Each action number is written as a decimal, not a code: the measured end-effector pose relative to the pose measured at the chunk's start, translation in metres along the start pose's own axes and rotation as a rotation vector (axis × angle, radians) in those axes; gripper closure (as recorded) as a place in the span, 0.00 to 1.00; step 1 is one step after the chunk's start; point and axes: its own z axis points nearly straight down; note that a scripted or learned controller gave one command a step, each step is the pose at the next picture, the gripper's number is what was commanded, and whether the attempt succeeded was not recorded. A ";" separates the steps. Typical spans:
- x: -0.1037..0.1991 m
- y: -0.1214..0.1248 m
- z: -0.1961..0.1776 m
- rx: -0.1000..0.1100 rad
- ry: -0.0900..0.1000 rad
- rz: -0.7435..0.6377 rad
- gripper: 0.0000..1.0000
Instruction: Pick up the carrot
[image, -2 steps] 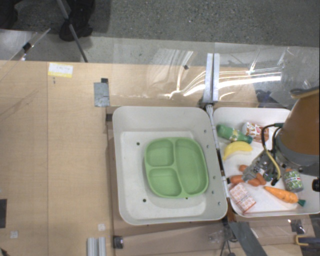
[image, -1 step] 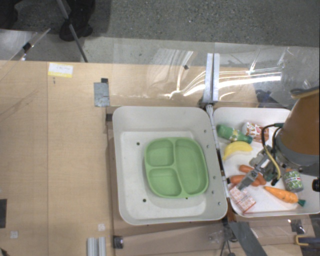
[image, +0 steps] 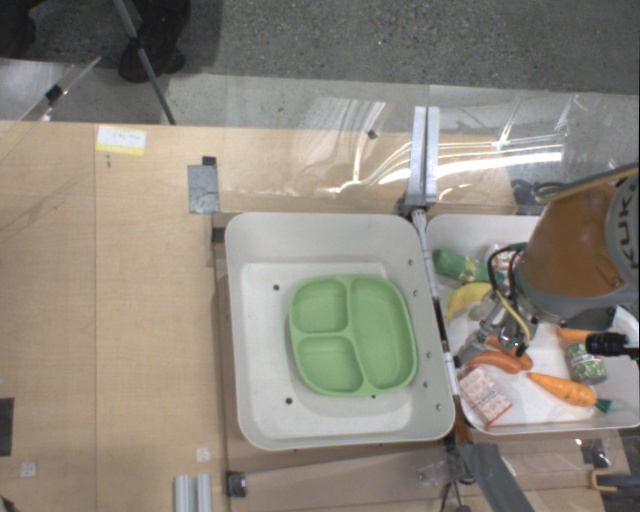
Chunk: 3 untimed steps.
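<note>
The carrot (image: 562, 388) is orange with a green stem end and lies flat near the front of the right bin (image: 520, 232), pointing left. My gripper (image: 497, 332) hangs low over the bin's left part, under the orange-banded wrist (image: 572, 248). It is to the left of and slightly behind the carrot, apart from it. Right below the gripper lies a curved orange-red piece (image: 497, 361), and I cannot tell whether they touch.
The right bin also holds a yellow banana (image: 468, 297), a green item (image: 455, 265), a pink packet (image: 484, 394) and a green can (image: 586, 366). In the left bin (image: 250, 300) sits a green divided plate (image: 352, 335). A metal divider (image: 424, 160) stands behind the bins.
</note>
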 end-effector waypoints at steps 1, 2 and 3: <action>0.010 -0.041 -0.056 0.001 -0.002 0.322 0.00; 0.008 -0.111 -0.007 0.004 0.002 0.618 0.00; 0.005 -0.110 -0.019 0.000 -0.005 0.616 1.00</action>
